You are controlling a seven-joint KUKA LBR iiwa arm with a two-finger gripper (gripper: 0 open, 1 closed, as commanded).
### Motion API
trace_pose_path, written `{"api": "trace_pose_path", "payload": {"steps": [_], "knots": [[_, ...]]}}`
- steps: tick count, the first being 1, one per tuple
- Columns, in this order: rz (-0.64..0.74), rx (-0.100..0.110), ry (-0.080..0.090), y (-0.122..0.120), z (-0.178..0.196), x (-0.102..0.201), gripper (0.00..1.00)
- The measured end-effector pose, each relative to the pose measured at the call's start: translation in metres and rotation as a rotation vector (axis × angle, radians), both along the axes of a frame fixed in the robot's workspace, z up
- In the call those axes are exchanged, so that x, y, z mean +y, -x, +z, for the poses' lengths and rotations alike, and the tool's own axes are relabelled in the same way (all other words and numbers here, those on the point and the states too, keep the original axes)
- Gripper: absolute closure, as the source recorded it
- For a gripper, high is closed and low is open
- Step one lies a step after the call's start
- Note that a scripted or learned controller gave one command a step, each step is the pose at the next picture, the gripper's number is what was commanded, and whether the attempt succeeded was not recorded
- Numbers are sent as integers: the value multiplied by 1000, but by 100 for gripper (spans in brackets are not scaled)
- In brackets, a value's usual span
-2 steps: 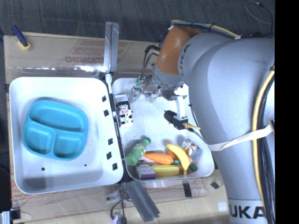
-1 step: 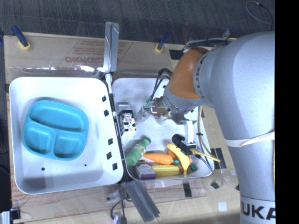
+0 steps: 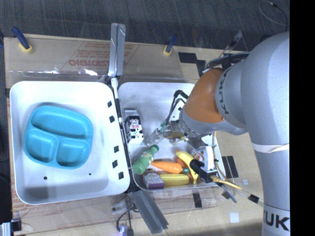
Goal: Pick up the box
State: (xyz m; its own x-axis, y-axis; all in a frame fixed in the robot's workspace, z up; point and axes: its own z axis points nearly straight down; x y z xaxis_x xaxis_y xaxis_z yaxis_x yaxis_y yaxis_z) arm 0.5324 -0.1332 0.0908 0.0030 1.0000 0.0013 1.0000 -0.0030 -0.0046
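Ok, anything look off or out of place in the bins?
Nothing spilled or damaged. The box stands against the right bin's left wall; the other items crowd its near end. The blue tray lies flat in the left bin.

The arm (image 3: 268, 107) is big, round and grey, with an orange band (image 3: 204, 100), black letters and thin black cables.

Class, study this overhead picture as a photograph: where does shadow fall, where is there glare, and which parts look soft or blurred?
Camera view: the arm casts shadow over the right bin; glare whitens the left bin around the blue tray; the small box and the gripper look soft, fine detail lost.
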Motion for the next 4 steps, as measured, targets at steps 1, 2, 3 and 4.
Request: {"api": "trace_pose_path", "payload": {"steps": [1, 2, 3, 4], "knots": [[99, 0, -1, 27, 0, -13, 0], [-182, -2, -1, 53, 8, -33, 0], [-185, -1, 1, 10, 0, 23, 0], [-128, -2, 0, -37, 1, -34, 0]]}}
